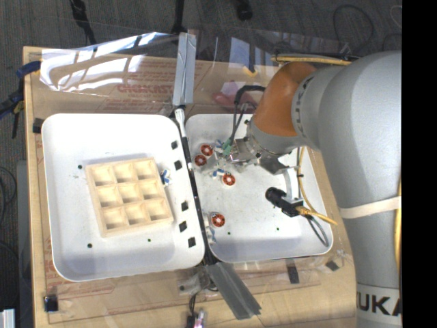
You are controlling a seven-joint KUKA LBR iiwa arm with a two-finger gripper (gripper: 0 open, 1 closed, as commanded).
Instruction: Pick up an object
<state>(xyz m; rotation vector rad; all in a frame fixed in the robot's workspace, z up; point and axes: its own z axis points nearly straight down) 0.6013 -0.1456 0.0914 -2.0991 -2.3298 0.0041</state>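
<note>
Arm low over the right bin, among small red rings.

The left bin (61,251) holds a wooden 9-cell tray (128,195). In the right bin (273,248), 4 red rings (228,180) lie scattered, 3 just beside the gripper (229,152) and 1 nearer the front. Whether the fingers are apart or together cannot be told. The bench (102,87) stands on dark carpet.

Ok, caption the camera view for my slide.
Grey KUKA arm lowers its gripper among small red-and-white rings in right white bin; wooden nine-cell tray in left bin.
</note>
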